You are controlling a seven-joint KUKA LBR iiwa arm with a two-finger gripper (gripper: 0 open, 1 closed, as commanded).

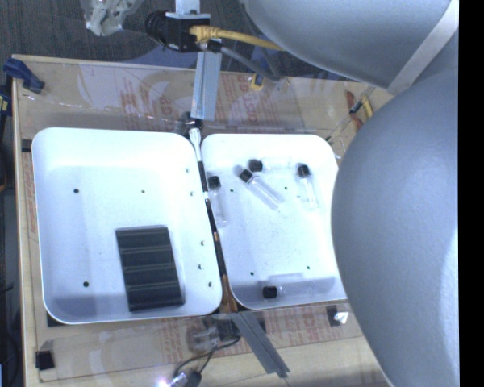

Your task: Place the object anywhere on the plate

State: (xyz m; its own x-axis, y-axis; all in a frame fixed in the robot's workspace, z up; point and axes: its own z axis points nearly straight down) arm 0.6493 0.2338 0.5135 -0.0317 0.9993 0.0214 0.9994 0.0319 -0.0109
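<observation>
Left bin (pixel 64 216): white, shallow; holds the plate (pixel 149 268), a dark ribbed slab lying flat toward the near edge, w/ bare floor all round it, so there is free approach from above.
Right bin (pixel 327 216): holds the objects, i.e. small clear vials w/ black caps, all lying on their sides.
Vial by divider (pixel 216 197): rests along the wall btw the bins, prob. rolled there; a tight spot for a grasp.
Centre vial (pixel 260 185): lies at a slant, well apart from the walls; the easiest pick, by my judgement.
Right vial (pixel 305 182): just beside the arm's edge, cap at the far end.
Near-edge vial (pixel 271 290): against the front wall; the clear body is hard to make out, so poss. just a cap.
Arm (pixel 387 216): large grey bulk over the right side of the table (pixel 105 95), covering part of the right bin.
Pincer: can't tell if the fingers are apart or together.
Task state: nothing lies on the plate yet; every vial is in the right bin, so pick and transfer are both left to do.
</observation>
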